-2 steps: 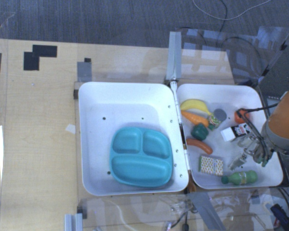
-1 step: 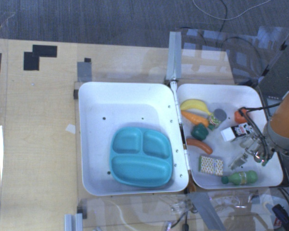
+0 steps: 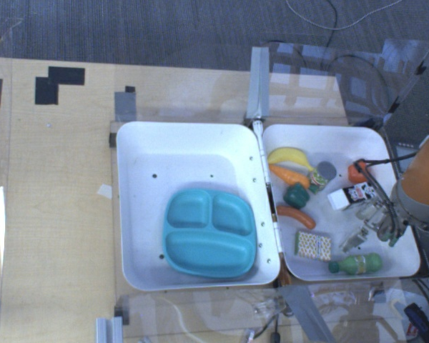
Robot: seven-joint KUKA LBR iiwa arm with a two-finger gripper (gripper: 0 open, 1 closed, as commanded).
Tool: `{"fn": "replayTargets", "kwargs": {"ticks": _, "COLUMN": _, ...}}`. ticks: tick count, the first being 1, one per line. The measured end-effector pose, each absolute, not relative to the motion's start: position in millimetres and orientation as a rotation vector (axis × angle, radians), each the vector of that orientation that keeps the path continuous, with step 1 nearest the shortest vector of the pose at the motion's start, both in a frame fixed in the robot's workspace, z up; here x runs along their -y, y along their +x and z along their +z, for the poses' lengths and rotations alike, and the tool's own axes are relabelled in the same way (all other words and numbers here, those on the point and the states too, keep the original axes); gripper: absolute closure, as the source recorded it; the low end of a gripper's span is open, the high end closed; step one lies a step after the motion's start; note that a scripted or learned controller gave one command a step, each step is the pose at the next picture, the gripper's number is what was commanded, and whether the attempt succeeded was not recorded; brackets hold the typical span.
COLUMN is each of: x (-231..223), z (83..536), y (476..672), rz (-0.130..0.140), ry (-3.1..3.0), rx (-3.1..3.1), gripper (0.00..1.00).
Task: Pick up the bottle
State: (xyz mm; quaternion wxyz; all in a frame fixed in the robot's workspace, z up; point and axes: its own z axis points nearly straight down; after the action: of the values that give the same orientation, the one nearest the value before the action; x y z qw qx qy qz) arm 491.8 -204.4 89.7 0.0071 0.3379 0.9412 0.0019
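Green bottle lies in right bin, label unreadable; my gripper hangs just above, fingers spread, holding nothing.

My surface was pale wood with a few black tape patches near the far left. Beyond it lay dark blue-grey carpet, a thin white cable looping across it. Lighting was even.
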Motion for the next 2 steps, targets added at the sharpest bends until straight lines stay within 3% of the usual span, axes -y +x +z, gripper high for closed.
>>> {"fn": "replayTargets", "kwargs": {"ticks": 1, "x": 204.4, "z": 89.7, "y": 491.8, "rz": 0.006, "ry": 1.057, "rx": -2.943, "gripper": 0.0}}
{"fn": "replayTargets", "kwargs": {"ticks": 2, "x": 201.4, "z": 101.2, "y": 522.0, "rz": 0.003, "ry": 1.236, "rx": -2.879, "gripper": 0.0}}
